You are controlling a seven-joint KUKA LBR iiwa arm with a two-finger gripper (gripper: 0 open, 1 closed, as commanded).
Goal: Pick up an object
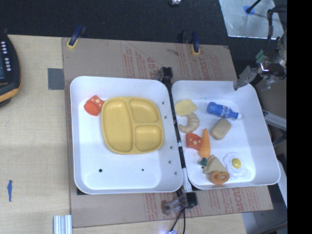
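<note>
The right bin (258, 145) holds several toy foods: a blue bottle (223, 110), a tan bread piece (220, 129), a pale yellow chip (185, 107), a shrimp (190, 123), a small red cup (193, 141), an orange carrot (205, 143), a fried egg (235, 163) and a taco-like piece (216, 172). My gripper (243, 78) hangs over the far right corner of this bin, up and to the right of the blue bottle and apart from every item. Nothing shows held in it.
The left bin (83, 169) carries a yellow divided plate (132, 125) and a red star cup (93, 105) at its far left. A black divider with clamps (173, 126) runs between the bins. A handheld controller (7, 69) lies at the bench's left edge.
</note>
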